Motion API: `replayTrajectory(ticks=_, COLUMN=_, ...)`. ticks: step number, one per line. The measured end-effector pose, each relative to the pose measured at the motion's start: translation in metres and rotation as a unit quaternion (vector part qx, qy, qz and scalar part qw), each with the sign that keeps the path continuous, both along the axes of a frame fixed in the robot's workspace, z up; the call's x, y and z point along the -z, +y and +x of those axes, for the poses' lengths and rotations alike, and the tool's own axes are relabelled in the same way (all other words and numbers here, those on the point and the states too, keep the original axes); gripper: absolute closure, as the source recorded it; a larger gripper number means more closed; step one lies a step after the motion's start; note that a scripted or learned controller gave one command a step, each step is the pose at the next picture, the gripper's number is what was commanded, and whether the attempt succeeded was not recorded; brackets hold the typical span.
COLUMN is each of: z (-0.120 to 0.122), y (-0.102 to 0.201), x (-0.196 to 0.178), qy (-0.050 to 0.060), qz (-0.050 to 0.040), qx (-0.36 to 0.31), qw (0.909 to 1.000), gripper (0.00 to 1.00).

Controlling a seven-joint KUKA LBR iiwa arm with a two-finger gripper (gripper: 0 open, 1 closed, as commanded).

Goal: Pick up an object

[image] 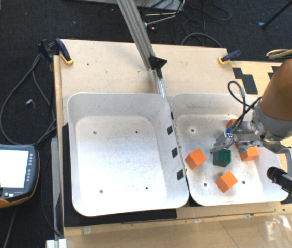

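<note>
Pale wood forms the bench (114, 68) that carries two shallow white bins side by side, the left bin (117, 151) bare-floored and speckled, the right bin (200, 110) holding a scatter of small blocks. From the right edge the grey arm (285, 99), its orange band broad above the wrist, reaches down over the right bin, with black cables looping off its near side. A slanted metal pole (138, 27) rises from the seam between the two bins toward the top of the frame. On the dark floor at far left lies a handheld control pad (7, 175) with a bright screen. Yellow-handled clamps (58, 50) grip the bench's back corners. The gripper (229, 138) hangs low in the right bin, directly above a dark green block (221, 158) and close against it; whether the claw is spread or pressed together cannot be told, since the wrist hardware hides the tips. An orange block (195, 158) sits just left of the green one, another orange block (227, 181) lies nearer the front rim, and a third orange block (249, 153) rests partly under the wrist to the right.
</note>
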State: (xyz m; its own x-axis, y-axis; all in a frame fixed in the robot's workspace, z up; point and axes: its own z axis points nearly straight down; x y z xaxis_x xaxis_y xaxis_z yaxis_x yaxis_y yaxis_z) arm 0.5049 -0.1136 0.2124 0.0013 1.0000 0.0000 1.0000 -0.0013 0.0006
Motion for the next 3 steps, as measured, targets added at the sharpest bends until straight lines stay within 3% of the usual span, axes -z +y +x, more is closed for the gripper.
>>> replayTrajectory(ticks=1, z=0.005, y=0.050, x=0.005, qy=0.000, qz=0.0011, qx=-0.005, qw=1.0000, gripper=0.00)
replayTrajectory(ticks=2, z=0.041, y=-0.015, x=-0.031, qy=-0.003, qz=-0.0024, qx=0.002, qw=1.0000, gripper=0.00)
replayTrajectory(ticks=3, z=0.001, y=-0.010, x=-0.065, qy=-0.001, qz=-0.0001, qx=0.000, qw=1.0000, gripper=0.00)
